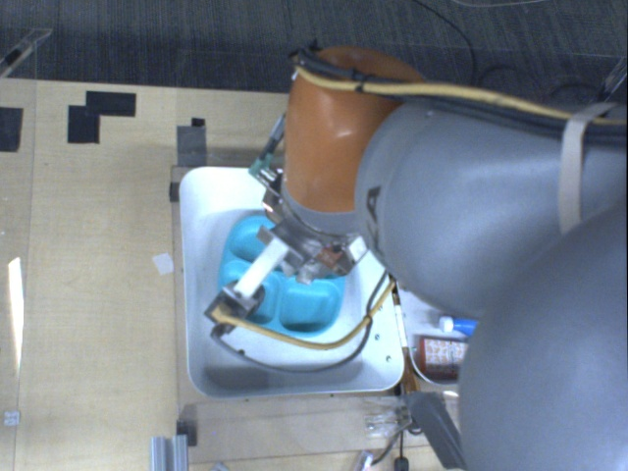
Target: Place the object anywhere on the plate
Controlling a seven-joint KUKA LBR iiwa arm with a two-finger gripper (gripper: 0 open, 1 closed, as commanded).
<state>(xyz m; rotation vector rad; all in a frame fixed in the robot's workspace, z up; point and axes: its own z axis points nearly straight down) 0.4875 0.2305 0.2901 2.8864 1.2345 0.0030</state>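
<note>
Object: cannot pin it down. A small reddish-brown bit shows right under the wrist, over the right side of the plate. It could be the object or a part of the robot, too hidden to tell. If that is it, my guess is small, light and rigid enough for a pinch. Best hold is probably across its narrowest width near the middle, but its shape is not readable.

Hand: low over the plate, near its middle-right, largely covered by the wrist. Cannot tell how far open it is or whether it has hold of anything.

Plate: bright blue, with rounded lobes like separate compartments, looks like smooth hard plastic. Likely slippery, so a dropped thing may slide into a hollow, which is fine since anywhere on the plate counts. Nothing clearly seen lying in the compartments that show.

Left bin: white and shallow, holds the plate, which takes up most of its floor.

Right bin: mostly hidden by the arm. One labelled item with a blue top and red-and-white label lies near the bin's left wall. Looks like a small, light, stiff container.

Surface: pale wood around the bins.
</note>
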